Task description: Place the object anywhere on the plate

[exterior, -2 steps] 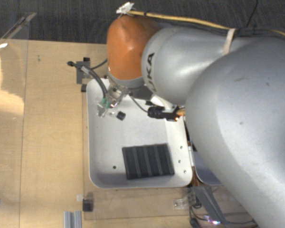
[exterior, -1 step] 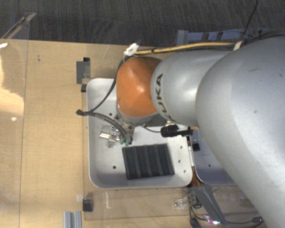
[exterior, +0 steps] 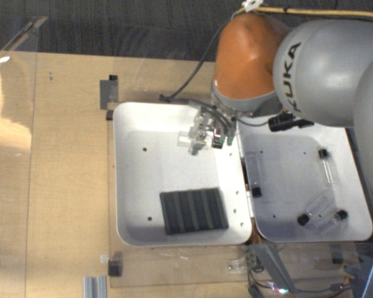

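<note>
Gripper over your left bin's upper part, grip state impossible to tell, dark ribbed plate near the front wall.

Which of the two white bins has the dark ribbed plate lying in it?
The left bin: the dark ribbed plate lies near its front edge. The right bin holds clear tubes with black caps instead.

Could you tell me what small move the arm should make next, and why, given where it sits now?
Probably carry the tool toward the dark ribbed plate, which lies nearer the camera in the same left bin. The tool sits over that bin's far part, well short of the plate. Something pale and clear shows at its tip, but whether it is gripped is unclear, so checking the grasp first seems wise.
</note>
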